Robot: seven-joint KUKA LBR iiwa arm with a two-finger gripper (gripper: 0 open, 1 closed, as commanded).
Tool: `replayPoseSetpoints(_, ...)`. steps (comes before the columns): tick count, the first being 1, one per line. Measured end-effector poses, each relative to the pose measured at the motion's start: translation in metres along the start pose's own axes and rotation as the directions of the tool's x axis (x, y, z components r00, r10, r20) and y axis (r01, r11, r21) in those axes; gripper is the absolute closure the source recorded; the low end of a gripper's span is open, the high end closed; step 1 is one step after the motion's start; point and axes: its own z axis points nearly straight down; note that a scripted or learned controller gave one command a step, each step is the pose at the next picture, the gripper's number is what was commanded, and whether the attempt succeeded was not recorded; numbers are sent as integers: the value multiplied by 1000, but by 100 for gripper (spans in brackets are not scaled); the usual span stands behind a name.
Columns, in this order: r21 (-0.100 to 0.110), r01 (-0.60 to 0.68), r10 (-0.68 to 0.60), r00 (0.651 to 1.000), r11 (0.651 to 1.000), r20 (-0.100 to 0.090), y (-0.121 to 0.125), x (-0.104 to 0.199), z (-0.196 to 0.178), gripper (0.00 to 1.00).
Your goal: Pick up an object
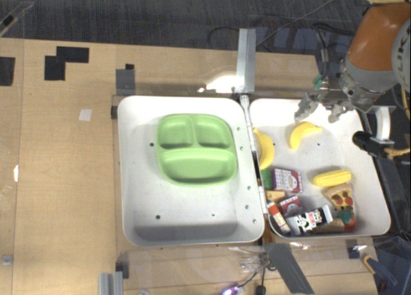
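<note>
My gripper (317, 116) hangs at the back of the right bin (379, 213), open, with nothing between its fingers (301, 114). A yellow banana (303, 134) lies just below and in front of it, apart from the fingertips. Further forward in the same bin are a yellow corn cob (331, 177), a maroon box (287, 179), a pizza-slice toy (341, 197) and a small black-and-white carton (313, 218). A round yellow object (264, 148) rests against the bin's left wall.
The left bin (138, 210) bears a green divided plate (196, 147). A metal post (246, 56) stands behind the divider between the bins. The arm's orange band (380, 36) and cables fill the upper right.
</note>
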Motion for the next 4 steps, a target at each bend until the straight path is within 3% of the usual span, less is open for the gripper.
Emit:
replayPoseSetpoints(1, -2, 121, -121, 993, 993, 1, -2, -6, 10, 0)
replayPoseSetpoints(2, -8, 123, -123, 992, 992, 2, 0, -5, -2, 100)
replayPoseSetpoints(3, -8, 123, -123, 992, 992, 2, 0, -5, -2, 0)
replayPoseSetpoints(4, -2, 210, -210, 978, 978, 1, -1, 7, 127, 0)
